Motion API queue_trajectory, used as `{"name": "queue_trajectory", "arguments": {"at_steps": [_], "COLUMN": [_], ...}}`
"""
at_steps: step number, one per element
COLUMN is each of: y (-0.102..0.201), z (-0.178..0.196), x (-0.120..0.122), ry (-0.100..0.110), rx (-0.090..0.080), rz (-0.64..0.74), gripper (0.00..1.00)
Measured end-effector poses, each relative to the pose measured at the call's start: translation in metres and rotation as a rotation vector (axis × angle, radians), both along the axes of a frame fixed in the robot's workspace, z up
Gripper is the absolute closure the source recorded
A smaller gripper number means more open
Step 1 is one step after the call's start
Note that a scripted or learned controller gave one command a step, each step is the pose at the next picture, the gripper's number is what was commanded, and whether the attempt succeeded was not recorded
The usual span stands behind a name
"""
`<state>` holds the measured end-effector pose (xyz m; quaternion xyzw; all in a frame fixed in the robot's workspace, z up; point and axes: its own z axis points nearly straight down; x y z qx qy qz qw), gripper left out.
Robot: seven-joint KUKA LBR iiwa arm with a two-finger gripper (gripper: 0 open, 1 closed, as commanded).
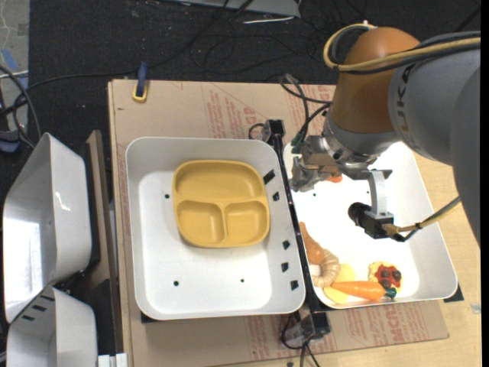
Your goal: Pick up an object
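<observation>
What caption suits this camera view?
KUKA arm reaching over right bin of toy food; yellow divided plate in left bin.

Two white bins of smooth, glossy plastic, the left bin (145, 228) and the right bin (428, 228), sit on a matt brown cardboard sheet (221, 105) printed with faded red lettering. A yellow divided plate (221, 202) of smooth, satin-finish plastic lies in the left bin. In the right bin, an orange toy carrot (357, 288) looks like shiny moulded plastic. The arm (435, 98) has a matt grey casing and a glossy orange band (367, 75).
</observation>
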<state>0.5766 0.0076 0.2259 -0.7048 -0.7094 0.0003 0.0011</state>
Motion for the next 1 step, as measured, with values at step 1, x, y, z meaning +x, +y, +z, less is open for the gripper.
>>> {"name": "queue_trajectory", "arguments": {"at_steps": [1], "y": [0.041], "z": [0.0006], "x": [-0.0124], "ry": [0.0], "rx": [0.0], "rz": [0.001], "gripper": [1.0]}}
